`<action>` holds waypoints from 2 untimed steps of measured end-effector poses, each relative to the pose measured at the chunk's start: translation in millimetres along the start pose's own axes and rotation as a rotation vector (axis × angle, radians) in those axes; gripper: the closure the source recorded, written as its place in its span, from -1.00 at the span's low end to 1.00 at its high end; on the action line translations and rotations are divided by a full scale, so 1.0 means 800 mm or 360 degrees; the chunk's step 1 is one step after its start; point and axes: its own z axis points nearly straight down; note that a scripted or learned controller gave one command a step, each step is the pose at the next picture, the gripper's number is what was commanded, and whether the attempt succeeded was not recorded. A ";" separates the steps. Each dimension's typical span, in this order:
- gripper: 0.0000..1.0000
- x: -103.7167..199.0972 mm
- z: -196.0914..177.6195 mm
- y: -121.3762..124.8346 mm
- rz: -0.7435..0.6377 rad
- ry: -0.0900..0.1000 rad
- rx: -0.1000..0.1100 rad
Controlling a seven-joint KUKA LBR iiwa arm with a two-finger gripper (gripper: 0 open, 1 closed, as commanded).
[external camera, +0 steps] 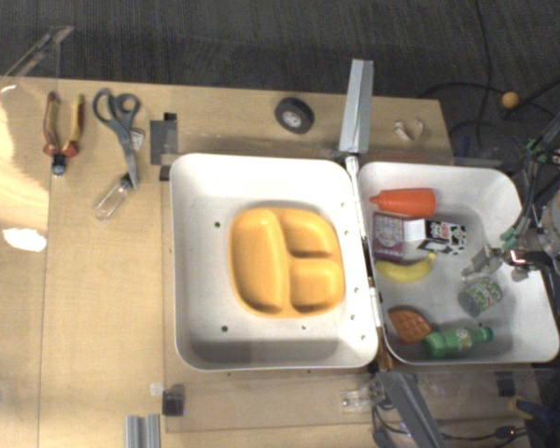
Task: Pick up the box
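A purple-labelled box (398,232), its writing unreadable, is seen in the right bin (532,339), while the state of the jaws cannot be told.

left bin (196,250) holds a yellow divided tray (285,258), three compartments, roughly centred. right bin (504,189): orange bottle (404,201) lying at the top left, banana (403,270) lower down near the left wall, brown waffle-like piece (409,324) at the bottom left, green bottle (455,340) lying just right of it, small green-patterned can (482,295) mid right. on the bench (75,325): scissors (121,129), red-handled pliers (61,129), roll of black tape (294,115) above the left bin.
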 end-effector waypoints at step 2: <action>-1.00 0.094 0.130 0.117 0.0234 -0.0039 -0.0025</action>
